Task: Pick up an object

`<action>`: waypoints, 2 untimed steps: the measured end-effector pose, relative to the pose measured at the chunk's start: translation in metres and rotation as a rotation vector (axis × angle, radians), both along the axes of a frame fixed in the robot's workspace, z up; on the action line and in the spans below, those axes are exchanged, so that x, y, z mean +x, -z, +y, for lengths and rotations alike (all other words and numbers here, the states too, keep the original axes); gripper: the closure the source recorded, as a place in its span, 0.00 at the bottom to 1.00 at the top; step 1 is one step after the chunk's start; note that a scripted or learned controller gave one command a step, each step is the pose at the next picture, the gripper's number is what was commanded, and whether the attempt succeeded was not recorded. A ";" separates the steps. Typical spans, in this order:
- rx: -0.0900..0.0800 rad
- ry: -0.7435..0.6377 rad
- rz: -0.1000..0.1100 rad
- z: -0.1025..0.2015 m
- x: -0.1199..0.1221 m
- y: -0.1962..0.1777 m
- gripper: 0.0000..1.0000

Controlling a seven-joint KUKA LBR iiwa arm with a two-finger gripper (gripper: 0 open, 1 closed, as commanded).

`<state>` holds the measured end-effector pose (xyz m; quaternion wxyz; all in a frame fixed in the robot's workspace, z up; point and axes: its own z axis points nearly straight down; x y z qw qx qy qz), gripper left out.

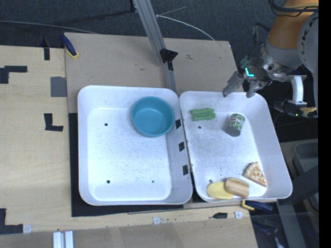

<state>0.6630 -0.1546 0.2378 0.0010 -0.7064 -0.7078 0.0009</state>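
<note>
Above the right bin's (274,138) far right corner, the end effector (242,87) hangs with fingers apart, holding nothing. That bin holds a green piece (202,114), small can (236,123), pizza slice (255,174), and bun (237,187) on a yellow piece (217,191). The left bin (98,164) holds a blue bowl (152,117).

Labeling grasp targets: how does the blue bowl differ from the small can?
The blue bowl lies in the left bin; the small can lies in the right bin. The bowl is wide, plain blue and upright with its opening up; the can is much smaller, green-labelled and looks tipped. The can is nearer the gripper. Both are round.
</note>
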 end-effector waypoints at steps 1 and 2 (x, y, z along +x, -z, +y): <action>0.000 0.000 -0.001 0.000 0.000 -0.001 0.00; -0.001 -0.001 0.003 0.000 0.009 0.049 0.00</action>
